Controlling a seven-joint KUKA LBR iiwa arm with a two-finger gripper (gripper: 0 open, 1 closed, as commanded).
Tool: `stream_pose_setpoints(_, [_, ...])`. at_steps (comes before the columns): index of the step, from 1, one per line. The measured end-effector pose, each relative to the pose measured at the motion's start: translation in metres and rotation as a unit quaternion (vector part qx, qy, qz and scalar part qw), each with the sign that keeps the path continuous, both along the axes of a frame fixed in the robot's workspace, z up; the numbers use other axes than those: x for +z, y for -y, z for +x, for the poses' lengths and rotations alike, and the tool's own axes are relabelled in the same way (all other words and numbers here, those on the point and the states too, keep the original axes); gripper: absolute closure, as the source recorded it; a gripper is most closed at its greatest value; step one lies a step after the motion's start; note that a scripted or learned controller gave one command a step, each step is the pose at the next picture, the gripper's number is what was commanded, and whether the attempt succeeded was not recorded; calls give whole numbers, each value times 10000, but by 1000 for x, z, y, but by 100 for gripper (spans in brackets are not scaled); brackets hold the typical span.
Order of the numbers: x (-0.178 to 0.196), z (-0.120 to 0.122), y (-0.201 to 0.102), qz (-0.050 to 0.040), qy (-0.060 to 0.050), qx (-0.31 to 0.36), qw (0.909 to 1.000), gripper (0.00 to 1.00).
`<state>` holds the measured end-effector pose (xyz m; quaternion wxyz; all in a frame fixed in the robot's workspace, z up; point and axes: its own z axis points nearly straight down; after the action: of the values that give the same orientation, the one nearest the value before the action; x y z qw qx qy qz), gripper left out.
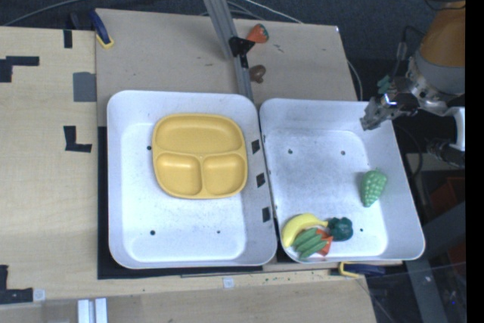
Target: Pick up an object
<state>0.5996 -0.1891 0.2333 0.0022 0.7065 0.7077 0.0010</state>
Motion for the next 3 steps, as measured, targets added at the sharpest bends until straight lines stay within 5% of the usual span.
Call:
stream_pose_setpoints(1, [54,1,0,-2,5,2,10000,100])
stream_pose_setpoints(3, [34,12,-105,13,-32,28,10000,100])
